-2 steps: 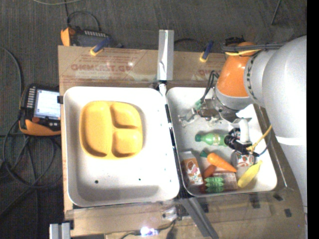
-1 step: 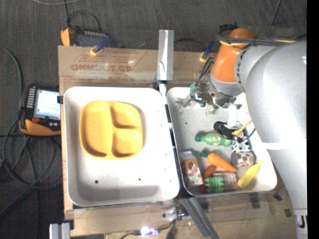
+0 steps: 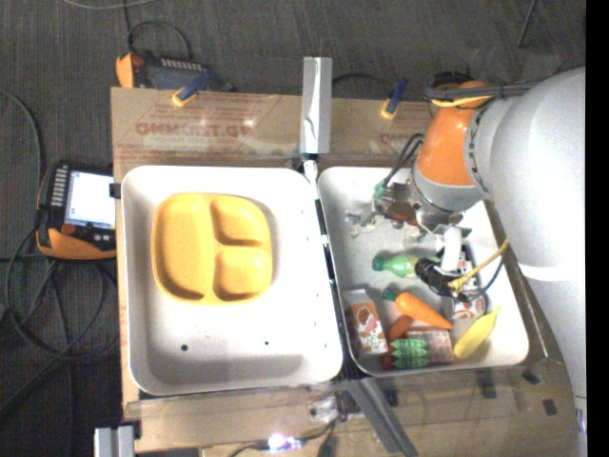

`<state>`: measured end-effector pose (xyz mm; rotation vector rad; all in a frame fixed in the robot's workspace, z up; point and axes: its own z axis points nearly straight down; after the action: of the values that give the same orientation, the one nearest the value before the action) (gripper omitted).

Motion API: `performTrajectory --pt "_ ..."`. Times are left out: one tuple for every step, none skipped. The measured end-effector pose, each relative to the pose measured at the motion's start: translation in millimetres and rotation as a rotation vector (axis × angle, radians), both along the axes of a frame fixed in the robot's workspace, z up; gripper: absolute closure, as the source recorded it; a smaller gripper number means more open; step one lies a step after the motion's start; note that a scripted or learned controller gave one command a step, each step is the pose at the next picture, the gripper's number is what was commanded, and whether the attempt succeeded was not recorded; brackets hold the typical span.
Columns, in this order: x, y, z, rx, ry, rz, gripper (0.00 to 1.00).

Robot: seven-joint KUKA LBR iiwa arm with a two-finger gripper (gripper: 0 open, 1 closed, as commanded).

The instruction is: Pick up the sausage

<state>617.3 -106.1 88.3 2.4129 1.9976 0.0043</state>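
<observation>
The sausage [image 3: 399,328] is a short red-brown piece in the right bin [image 3: 335,255], near its front. It lies partly under the left end of a carrot [image 3: 424,308] and beside a brown packet [image 3: 366,325]. My gripper [image 3: 366,219] hangs low over the far left part of the right bin, well behind the sausage and apart from it. The grey arm with its orange band [image 3: 445,155] reaches in from the right above it. I see nothing held at the gripper.
A yellow divided plate [image 3: 214,246] lies in the left bin [image 3: 143,350]. The right bin also holds a green bottle-like toy [image 3: 395,265], a green item [image 3: 409,352] at the front and a yellow banana [image 3: 476,333] at the front right.
</observation>
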Motion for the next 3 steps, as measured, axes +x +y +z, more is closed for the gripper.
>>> performTrajectory --pt "-17.5 7.2 0.4 -0.002 -0.004 -0.029 0.00" --pt "30.2 8.1 -1.0 0.003 0.005 -0.318 0.00" --pt "48.7 5.9 -1.9 0.002 0.027 -0.296 0.00"
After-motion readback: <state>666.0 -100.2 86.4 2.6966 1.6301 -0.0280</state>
